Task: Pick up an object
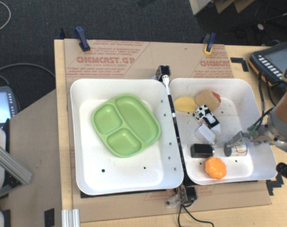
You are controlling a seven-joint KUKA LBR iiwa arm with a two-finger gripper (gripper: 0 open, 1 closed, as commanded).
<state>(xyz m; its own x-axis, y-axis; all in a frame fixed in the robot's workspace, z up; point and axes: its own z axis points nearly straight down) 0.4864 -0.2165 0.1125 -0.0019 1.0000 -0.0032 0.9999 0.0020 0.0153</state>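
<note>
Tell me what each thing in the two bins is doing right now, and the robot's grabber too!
Green divided plate: flat in the left bin, nothing in it.
Orange ball: resting near the right bin's front.
Yellow piece: lying flat.
Tan block: sitting at the back.
Black box: lying flat.
Gripper: low over the right bin, beside a small silvery thing.
</note>
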